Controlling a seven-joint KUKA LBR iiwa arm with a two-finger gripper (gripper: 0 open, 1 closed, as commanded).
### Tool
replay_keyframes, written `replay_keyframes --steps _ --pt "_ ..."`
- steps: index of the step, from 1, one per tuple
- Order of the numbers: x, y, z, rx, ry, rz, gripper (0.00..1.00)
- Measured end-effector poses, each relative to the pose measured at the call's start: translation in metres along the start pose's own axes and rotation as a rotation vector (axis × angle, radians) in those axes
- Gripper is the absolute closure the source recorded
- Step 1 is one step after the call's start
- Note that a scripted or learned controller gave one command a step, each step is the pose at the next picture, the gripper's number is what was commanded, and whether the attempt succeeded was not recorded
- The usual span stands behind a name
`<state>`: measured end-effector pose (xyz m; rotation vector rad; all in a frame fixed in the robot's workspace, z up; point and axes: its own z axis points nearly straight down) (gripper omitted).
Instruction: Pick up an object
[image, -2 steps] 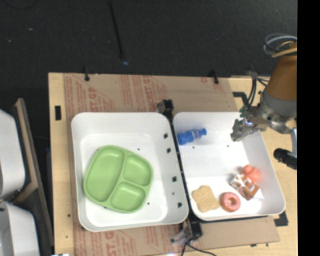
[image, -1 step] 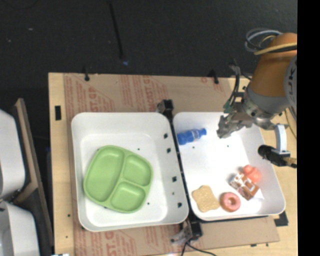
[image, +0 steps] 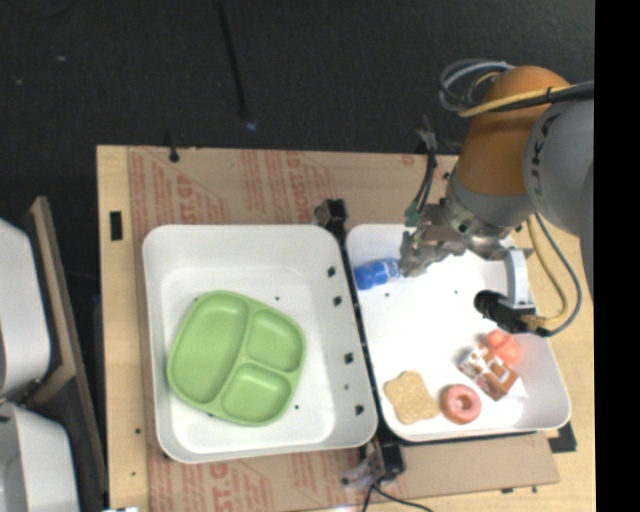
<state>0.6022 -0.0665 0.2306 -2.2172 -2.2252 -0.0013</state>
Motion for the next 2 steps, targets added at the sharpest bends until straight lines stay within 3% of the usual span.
replay_keyframes --steps 2 --pt "0.113 0.023 0.004 0.000 0.000 0.000 1.00"
